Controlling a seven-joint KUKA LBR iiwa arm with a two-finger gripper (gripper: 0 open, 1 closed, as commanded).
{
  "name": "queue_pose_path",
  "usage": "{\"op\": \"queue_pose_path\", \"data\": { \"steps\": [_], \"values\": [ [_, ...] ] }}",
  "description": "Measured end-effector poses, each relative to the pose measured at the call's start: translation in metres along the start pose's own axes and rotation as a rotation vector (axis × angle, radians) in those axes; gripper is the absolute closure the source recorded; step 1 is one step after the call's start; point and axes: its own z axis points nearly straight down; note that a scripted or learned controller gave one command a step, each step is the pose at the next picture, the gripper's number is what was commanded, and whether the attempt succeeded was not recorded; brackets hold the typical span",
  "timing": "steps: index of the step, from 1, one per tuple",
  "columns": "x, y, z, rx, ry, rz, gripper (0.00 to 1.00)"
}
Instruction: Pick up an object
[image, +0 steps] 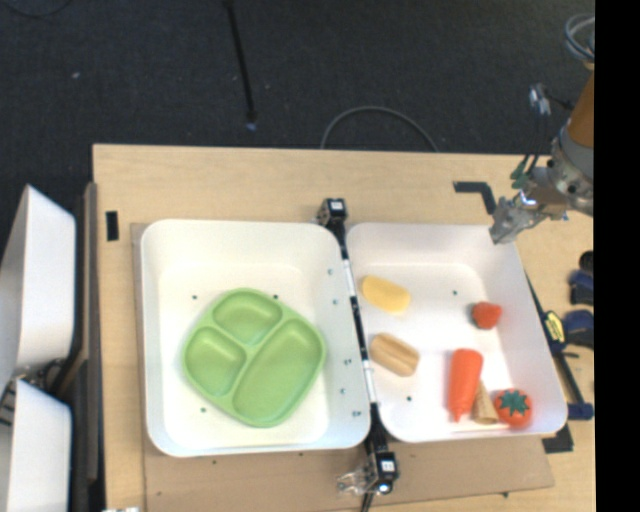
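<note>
The right bin (430, 250) on the tabletop (200, 165) holds a yellow lemon (385, 294) at ten o'clock, a tan bun (393, 354) just below it, a small red ball (486, 315) at three, and an orange carrot (463, 382) beside a strawberry (512, 406) at five. The claw (512, 218) hangs over the bin's one o'clock corner, holding nothing. The left bin (170, 250) carries a green divided plate (254, 355).

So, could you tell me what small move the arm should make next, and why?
Probably bring the gripper down and toward the small red object. The gripper sits above the right bin's far corner, and that object lies nearest, apart from the others.
</note>
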Motion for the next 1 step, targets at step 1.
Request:
{"op": "queue_pose_path", "data": {
  "steps": [1],
  "values": [
    [0.0514,0.0015,0.0007,0.006,0.002,-0.003,1.00]
  ]
}}
